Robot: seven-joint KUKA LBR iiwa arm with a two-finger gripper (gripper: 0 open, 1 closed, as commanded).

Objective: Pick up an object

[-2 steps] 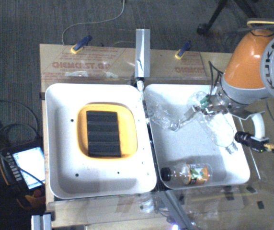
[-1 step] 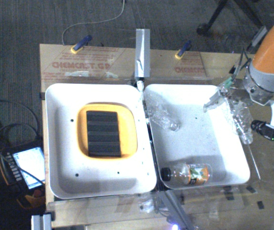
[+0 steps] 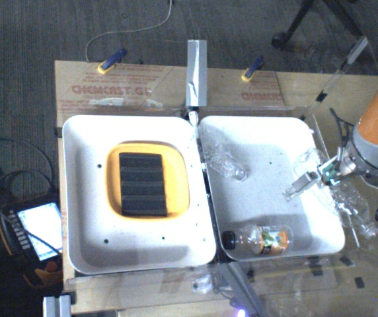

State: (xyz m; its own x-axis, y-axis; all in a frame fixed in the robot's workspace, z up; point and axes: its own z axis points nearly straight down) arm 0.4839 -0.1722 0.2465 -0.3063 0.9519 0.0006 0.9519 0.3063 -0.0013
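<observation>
— Dark carpet lies all round, with cables trailing at the left and a chair base at the top right. What sits on the bench (image 3: 143, 88)?

— Two white bins side by side. Two blue and yellow clamps (image 3: 112, 60) grip its far edge, and a grey post (image 3: 196, 71) stands between the bins at the back.

— And in the left bin (image 3: 83, 197)?

— A yellow tray (image 3: 148, 180) with a black ribbed block lying in it, near the middle.

— The right bin (image 3: 268, 140)?

— A clear crumpled plastic piece (image 3: 223, 162) near its left wall, and a bottle (image 3: 258, 239) with a black cap and amber label lying on its side against the near wall.

— Where is the gripper (image 3: 302, 183)?

— Over the right side of that bin, reaching in from the right. Its pale fingers point left, well apart from the bottle and the plastic. Nothing shows between them; whether they are parted or closed I cannot tell.

— Anything near it?

— Clear plastic wrap along the bin's right rim, just under the wrist.
</observation>
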